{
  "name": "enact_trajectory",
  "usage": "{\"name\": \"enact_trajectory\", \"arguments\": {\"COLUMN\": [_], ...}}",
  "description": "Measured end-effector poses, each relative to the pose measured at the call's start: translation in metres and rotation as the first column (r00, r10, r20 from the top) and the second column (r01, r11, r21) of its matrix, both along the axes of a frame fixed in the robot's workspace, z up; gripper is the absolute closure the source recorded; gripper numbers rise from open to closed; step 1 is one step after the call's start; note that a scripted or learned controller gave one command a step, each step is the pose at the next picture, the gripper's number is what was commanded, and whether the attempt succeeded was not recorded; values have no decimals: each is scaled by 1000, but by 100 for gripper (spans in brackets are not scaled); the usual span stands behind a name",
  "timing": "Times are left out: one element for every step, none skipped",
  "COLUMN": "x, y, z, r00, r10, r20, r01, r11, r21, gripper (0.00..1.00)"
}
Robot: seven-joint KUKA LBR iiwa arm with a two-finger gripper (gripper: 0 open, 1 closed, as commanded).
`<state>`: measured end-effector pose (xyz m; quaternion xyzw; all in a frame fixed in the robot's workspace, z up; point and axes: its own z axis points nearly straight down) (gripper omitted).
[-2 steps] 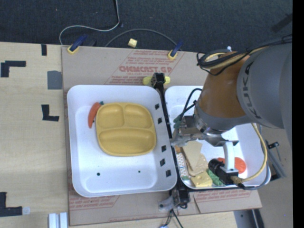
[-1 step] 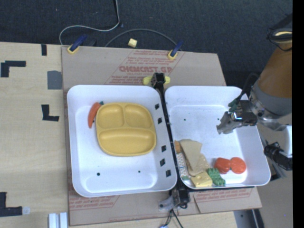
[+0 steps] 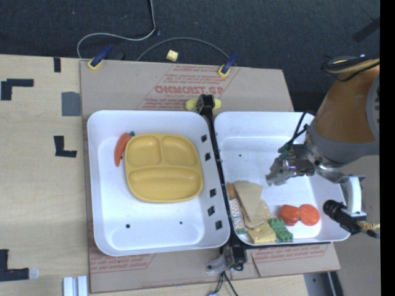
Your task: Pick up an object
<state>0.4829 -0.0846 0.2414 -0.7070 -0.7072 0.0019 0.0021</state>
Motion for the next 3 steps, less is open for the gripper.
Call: {"name": "enact_trajectory", "arguments": {"x": [29,29,13], "y": [37,107,121], "z": [-61,-58,56], "r00": [1000,1000,1000], "r10": [4,9,5], "r20": [-1,3,16], "r01": [-4,-9,-5], "r11": [1000,1000,1000], "r21": [1,2,2], "gripper": [100,100,100]}}
